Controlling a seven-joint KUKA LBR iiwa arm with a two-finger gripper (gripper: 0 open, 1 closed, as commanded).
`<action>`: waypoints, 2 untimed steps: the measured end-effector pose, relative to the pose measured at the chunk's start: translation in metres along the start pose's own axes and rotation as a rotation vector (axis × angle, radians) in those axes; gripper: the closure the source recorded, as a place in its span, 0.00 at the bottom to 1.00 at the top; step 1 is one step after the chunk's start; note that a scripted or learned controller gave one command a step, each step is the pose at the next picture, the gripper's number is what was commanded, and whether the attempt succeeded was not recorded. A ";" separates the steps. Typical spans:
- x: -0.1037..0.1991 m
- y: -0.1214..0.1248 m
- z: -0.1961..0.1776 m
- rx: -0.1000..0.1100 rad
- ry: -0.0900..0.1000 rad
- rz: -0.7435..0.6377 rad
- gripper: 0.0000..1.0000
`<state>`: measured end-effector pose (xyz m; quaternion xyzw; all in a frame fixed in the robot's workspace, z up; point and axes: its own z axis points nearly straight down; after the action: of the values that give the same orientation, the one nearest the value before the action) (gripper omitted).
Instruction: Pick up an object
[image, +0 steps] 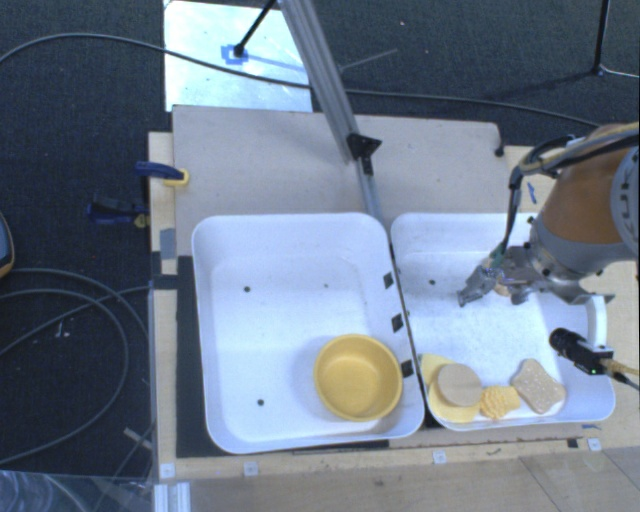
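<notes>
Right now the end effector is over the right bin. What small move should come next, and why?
Probably shift the end effector toward the bin's near edge, then lower it. It sits above bare floor of the right bin, while the round cracker, waffle piece and toast slice cluster along that edge.

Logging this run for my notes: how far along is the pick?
Nothing looks picked yet. The end effector hangs over the right bin, apart from the items. The round tan piece, yellow waffle and bread slice lie at the bin's near edge; the yellow bowl sits in the left bin. Reaching, grasping and lifting remain.
</notes>
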<state>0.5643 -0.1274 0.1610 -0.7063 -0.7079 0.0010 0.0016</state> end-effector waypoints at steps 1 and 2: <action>0.001 0.003 0.042 -0.001 0.000 0.002 0.00; 0.001 0.003 0.072 -0.002 -0.001 0.002 0.00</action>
<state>0.5672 -0.1262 0.0892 -0.7071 -0.7071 0.0005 0.0006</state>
